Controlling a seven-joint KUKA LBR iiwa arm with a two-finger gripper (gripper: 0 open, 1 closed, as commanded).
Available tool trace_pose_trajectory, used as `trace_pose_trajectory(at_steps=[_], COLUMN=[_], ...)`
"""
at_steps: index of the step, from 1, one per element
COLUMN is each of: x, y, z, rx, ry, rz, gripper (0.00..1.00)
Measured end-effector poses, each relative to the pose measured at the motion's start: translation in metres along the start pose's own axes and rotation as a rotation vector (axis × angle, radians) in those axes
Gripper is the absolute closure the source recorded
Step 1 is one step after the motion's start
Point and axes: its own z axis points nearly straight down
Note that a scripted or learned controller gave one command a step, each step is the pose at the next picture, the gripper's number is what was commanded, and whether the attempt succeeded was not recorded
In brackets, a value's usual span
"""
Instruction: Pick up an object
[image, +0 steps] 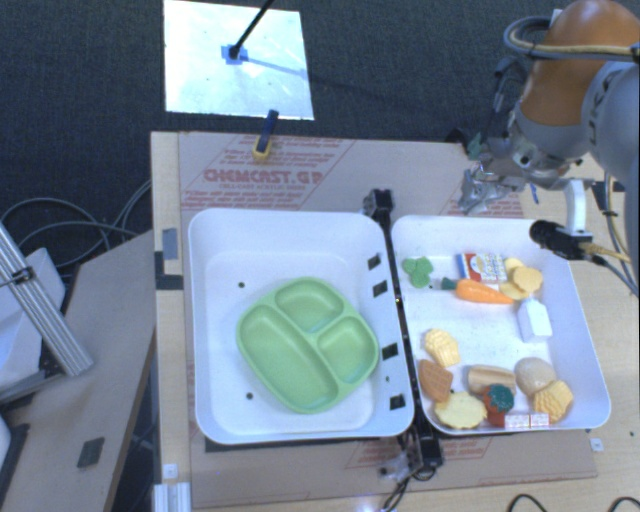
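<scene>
My gripper (482, 192) hangs above the far edge of the right bin (585, 345), with nothing visible between its fingers. The right bin holds several toy foods: a green broccoli piece (417, 268), an orange carrot (482, 292), a small red and white packet (488, 266), yellow pieces (523, 280), a white block (535, 320), a corn-like piece (442, 347), a brown biscuit (434, 380), a bread roll (490, 377), a beige egg shape (534, 375) and a yellow slice (460, 410). All lie below and nearer the camera than the gripper.
The left bin (215, 300) holds a green divided plate (306, 343). A black divider with clips (392, 300) runs between the bins. The grey and orange arm (575, 70) fills the top right. Cables (570, 240) cross the right bin's far corner.
</scene>
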Motion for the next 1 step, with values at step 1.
trace_pose_trajectory(at_steps=[1], x=[0.0446], y=[0.0003], z=[-0.0016], rx=[0.002], ry=[0.0], rz=[0.001], gripper=[1.0])
